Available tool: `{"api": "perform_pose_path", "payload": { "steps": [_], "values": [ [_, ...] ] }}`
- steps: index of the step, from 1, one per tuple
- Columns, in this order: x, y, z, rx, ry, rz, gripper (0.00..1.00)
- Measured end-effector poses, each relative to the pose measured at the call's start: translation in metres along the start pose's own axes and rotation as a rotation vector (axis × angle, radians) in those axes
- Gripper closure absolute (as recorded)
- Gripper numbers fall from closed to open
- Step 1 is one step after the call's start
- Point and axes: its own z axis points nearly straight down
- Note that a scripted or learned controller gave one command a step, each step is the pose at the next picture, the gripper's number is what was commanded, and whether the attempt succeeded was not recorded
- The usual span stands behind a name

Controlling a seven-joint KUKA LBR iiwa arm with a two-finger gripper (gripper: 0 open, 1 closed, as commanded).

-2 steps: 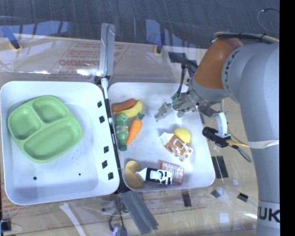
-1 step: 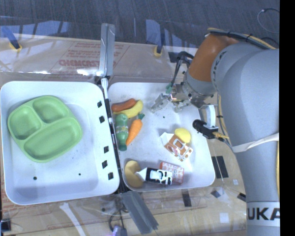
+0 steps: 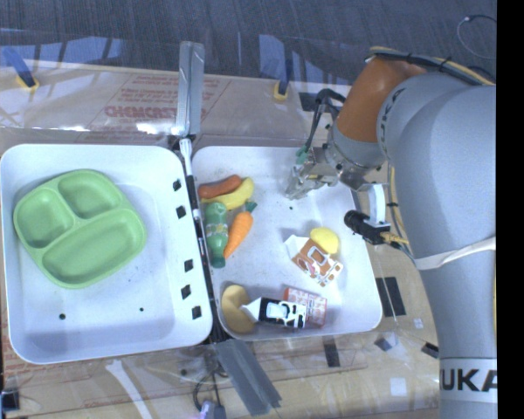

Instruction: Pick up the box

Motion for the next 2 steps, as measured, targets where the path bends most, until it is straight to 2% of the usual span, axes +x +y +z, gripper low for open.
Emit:
{"api": "perform_pose_path", "payload": {
  "steps": [1,2],
  "values": [
    [0.0001,0.0000,0.0000,0.000,0.000,0.000,0.00],
    [0.0006,0.0000,-0.0069,0.005,0.001,-0.005,1.00]
  ]
}}
